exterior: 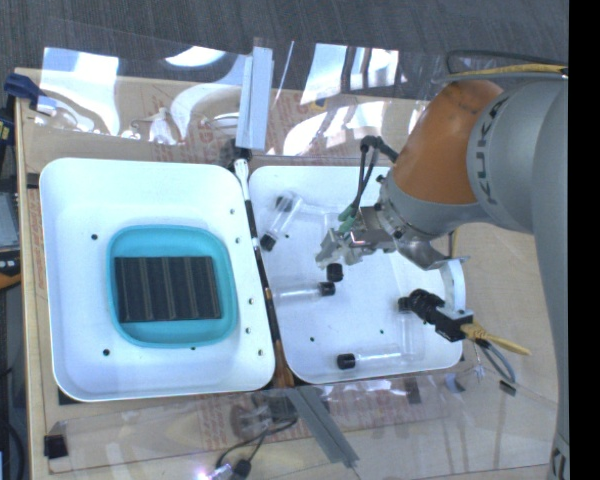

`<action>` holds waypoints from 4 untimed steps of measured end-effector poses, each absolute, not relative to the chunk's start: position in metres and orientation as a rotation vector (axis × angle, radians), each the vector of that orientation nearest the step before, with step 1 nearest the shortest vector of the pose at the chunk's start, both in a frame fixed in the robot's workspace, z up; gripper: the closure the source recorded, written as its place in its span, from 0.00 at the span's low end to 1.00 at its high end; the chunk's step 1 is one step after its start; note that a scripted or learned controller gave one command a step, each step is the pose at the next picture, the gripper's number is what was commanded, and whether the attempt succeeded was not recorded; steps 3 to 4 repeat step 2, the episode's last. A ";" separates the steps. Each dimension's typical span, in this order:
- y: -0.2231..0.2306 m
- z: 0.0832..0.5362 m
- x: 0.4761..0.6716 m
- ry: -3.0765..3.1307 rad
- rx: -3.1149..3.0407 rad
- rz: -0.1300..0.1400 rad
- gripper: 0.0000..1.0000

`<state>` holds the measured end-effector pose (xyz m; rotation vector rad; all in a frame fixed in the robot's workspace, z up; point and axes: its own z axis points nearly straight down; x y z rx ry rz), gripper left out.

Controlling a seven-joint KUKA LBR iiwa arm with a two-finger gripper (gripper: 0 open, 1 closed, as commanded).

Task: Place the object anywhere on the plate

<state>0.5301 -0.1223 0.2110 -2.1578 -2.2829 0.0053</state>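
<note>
While the hand (337, 251), grip unreadable, hangs mid right bin (310, 363), a clear vial (280, 218) slants near its left wall, plate (172, 286) open.

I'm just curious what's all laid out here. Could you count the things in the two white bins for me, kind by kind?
Blue plates: 1, in the left bin.
Clear tubes with black caps: 3, in the right bin, at and.
White bins: 2, left and right.
Total: 6.

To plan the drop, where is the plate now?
The turquoise plate lies in the middle of the left bin, across the divider from the hand.
</note>
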 end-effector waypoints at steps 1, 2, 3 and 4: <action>-0.010 0.190 0.559 -2.216 -2.223 0.004 1.00; -0.011 0.191 0.559 -2.215 -2.224 0.004 0.00; -0.011 0.191 0.559 -2.215 -2.224 0.004 0.00; -0.011 0.191 0.559 -2.215 -2.224 0.004 0.00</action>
